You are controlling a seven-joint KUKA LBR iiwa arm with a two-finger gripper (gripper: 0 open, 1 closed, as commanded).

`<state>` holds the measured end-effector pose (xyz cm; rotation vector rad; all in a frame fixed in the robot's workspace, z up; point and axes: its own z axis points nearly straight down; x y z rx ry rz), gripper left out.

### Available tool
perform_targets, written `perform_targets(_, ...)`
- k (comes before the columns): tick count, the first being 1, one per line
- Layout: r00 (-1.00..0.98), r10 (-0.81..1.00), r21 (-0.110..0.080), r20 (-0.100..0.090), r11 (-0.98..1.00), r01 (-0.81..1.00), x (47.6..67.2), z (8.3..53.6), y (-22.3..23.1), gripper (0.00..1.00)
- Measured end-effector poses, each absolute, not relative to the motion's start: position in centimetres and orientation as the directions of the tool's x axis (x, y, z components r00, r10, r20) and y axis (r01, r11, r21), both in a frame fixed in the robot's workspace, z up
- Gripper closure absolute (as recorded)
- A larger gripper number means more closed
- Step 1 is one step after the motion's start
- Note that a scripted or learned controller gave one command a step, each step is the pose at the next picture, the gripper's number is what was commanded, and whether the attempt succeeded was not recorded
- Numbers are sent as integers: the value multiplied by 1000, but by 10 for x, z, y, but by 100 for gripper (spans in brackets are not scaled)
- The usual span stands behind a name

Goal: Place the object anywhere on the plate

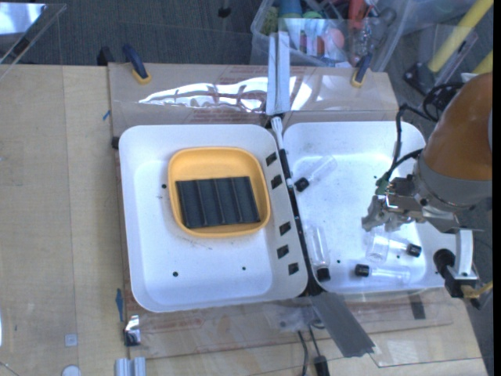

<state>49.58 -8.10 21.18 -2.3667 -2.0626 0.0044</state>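
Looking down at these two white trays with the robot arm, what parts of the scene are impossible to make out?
- The gripper in the camera view: small and blurred, so its grip state is unclear.
- The clear vials in the right bin: transparent against white; their count and outlines are hard to tell.
- The arm: cut off by the right edge.
- The dark ridged item on the yellow plate: too coarse to identify.

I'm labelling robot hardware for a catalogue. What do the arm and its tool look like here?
The arm is a rounded grey body with a wide orange band above the wrist. A black cable loops along its side. The tool is a small metallic assembly with pale parts.
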Motion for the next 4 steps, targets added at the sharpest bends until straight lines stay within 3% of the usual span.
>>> perform_targets(1, -38, 999, 2, -1, 38, 999, 514, 231, -63, 100)
perform_targets(2, -336, 942, 3, -3, 336, 942, 553, 248, -87, 100)
perform_targets(3, -538, 843, 4, -6, 538, 843, 617, 324, -138, 100)
perform_targets(4, -647, 762, 3, -6, 647, 762, 667, 405, -198, 100)
